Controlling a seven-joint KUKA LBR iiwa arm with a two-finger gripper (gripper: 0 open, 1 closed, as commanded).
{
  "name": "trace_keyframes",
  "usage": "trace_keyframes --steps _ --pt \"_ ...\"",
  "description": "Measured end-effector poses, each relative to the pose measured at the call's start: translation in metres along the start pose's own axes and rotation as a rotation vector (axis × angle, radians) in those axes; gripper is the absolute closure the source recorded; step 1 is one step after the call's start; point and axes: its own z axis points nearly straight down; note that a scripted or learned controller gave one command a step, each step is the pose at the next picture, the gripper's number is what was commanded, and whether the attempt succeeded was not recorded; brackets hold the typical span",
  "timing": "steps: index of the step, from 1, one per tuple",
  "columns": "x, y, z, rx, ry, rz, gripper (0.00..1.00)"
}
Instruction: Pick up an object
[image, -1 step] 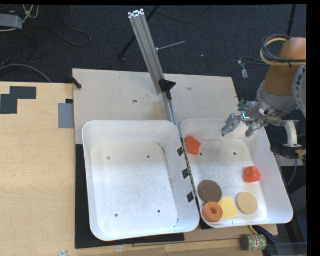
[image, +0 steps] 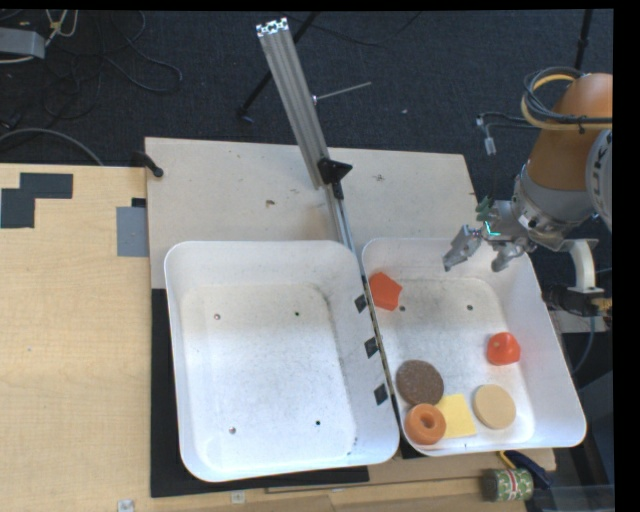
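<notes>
Grey arm (image: 565, 170) with orange band comes in from the right, wrist over the far right corner of the right bin (image: 545, 330); gripper (image: 482, 254) hangs above that bin's far rim, two fingers (image: 460, 250) spread apart — open, nothing between them; it looks clear of every object, though height above the bin floor can't be read from this slant

Right bin contents: orange-red block (image: 384, 290) near the far left corner, just beside the divider rail (image: 368, 330) between the bins; red rounded piece (image: 503, 348) by the right wall, well apart from the block; dark brown disc (image: 419, 381) toward the near side; orange ring (image: 426, 424) just in front of the disc, close to the near rim; yellow flat square (image: 458, 416) just right of the ring, edges touching or nearly so — can't tell which; tan round disc (image: 494, 406) right of the yellow square, seems to overlap its corner

All six pieces lie flat on the bin floor, none lifted; the block is the nearest to the gripper, still apart from it

Left bin (image: 180, 330) sits side by side with the right one; silver extruded bar (image: 298, 100) runs from the far floor down to the bins' shared edge; small green can-like item (image: 510, 486) lies on the bench edge in front of the right bin; bins rest on a pale board (image: 230, 190), wooden tabletop (image: 70, 340) to the left
</notes>
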Motion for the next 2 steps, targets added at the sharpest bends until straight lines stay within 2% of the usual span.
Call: trace_keyframes --steps 2 --pt "0.003 0.008 0.108 0.002 0.0 -0.004 0.0"
